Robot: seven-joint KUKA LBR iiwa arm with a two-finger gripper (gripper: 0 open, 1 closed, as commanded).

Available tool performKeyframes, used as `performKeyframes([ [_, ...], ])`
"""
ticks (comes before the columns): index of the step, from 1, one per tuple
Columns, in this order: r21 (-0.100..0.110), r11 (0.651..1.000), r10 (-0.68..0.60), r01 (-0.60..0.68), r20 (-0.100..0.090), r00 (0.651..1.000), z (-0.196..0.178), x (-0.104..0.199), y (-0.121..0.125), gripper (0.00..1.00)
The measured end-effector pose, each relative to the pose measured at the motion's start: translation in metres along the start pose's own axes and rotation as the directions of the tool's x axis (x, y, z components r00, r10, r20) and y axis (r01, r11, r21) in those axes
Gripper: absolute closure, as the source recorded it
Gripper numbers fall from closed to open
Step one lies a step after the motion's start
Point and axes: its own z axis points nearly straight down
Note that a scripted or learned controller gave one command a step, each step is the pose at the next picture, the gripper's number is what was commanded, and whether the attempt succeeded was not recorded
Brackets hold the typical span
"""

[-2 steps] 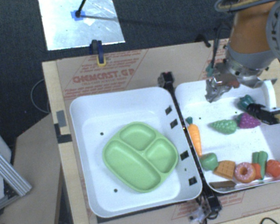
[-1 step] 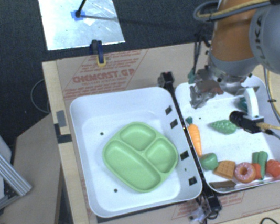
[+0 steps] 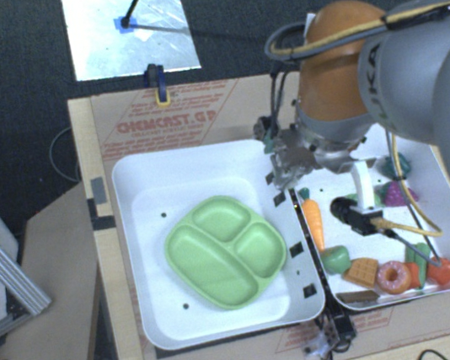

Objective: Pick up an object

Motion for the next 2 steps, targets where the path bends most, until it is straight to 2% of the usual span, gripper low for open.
performKeyframes([
  [1,0.001,1.000,0.001,-0.001,0.001,1.000,0.012,0.028,-0.004,1.00],
  [2,-0.001,1.000,0.007,-0.007,0.000,1.000,-0.006,0.023,-0.011,1.00],
])
